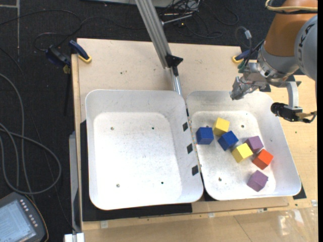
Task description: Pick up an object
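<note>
The claw (238, 94) hangs over the far rim of the right bin (282, 150), at the end of the arm (287, 34) that comes in from the right; it is too small and dark to tell whether it is open or closed, and nothing can be seen in it. The cubes all lie nearer the camera than the claw, down inside that same bin. Closest to it is a yellow cube (221, 125), a little to the claw's left and toward the camera. Just beyond that sit two blue cubes, one (204, 135) by the bin's left wall and one (227, 139) touching the yellow cube's near corner. Farther toward the camera come a second yellow cube (243, 152), a purple cube (254, 143) beside it and an orange cube (262, 159), these three bunched together. Farthest from the claw, alone near the bin's near edge, is another purple cube (258, 180). The left bin (96, 135) lies well off to the claw's left, both bins resting on the surface (126, 64).
</note>
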Tool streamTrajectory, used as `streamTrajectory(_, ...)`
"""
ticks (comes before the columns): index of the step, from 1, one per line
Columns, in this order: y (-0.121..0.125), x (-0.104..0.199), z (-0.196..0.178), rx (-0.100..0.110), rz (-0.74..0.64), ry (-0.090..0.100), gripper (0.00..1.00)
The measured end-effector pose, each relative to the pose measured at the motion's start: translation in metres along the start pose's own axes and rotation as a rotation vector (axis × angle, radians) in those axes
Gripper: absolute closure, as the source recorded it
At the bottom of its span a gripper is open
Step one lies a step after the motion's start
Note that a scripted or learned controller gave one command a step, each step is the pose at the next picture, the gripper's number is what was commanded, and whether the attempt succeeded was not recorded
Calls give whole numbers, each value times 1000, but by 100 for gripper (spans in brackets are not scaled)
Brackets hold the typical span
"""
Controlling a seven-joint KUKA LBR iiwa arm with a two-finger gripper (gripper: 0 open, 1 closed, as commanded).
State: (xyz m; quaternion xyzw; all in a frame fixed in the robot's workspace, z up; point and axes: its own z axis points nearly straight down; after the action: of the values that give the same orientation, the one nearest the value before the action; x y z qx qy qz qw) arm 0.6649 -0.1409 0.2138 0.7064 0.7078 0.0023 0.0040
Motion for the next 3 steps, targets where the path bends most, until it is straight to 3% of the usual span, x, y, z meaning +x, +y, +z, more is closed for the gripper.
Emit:
streamTrajectory(1, -14, 52, 7, 11, -5, 4, 100)
streamTrajectory(3, -35, 147, -7, 10, -5, 5, 100)
